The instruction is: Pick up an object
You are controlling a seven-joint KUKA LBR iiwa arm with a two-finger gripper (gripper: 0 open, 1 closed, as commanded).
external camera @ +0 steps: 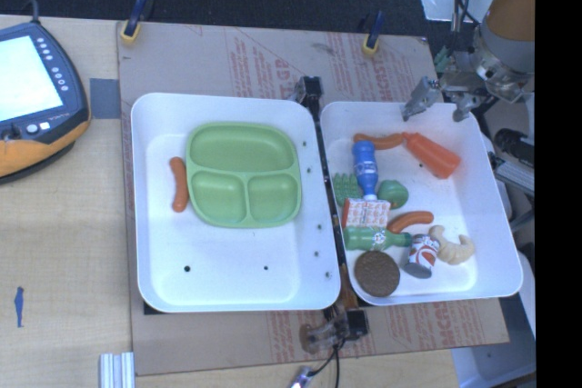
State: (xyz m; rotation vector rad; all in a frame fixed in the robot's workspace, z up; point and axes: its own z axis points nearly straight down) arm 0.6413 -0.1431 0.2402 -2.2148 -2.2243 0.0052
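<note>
- Bench seen from above at a slant, bearing two shallow white bins side by side on a brown board.
- Left bin (155,195) holds a green divided plate (244,174) with three compartments, and an orange sausage (179,184) lying just left of the plate, apart from it.
- Right bin (486,195) holds a cluster of small toy items.
- An orange carrot-like piece (433,154) lies near the far right, with a thin orange sausage (382,141) beside it.
- A blue bottle (366,169) lies lengthwise in the middle, its lower end over a green toy (391,192).
- Below that sit a red-and-white carton (366,214), a green bottle (375,239), another small sausage (411,220), a round brown cookie (376,273), a red-and-white can (418,255) and a pale croissant (455,248).
- The gripper (442,102) hovers over the far rim of the right bin, near the carrot-like piece but not touching it.
- Its two fingers are spread apart, with nothing between them.
- A tablet-like controller (32,95) rests at the bench's left edge.
</note>
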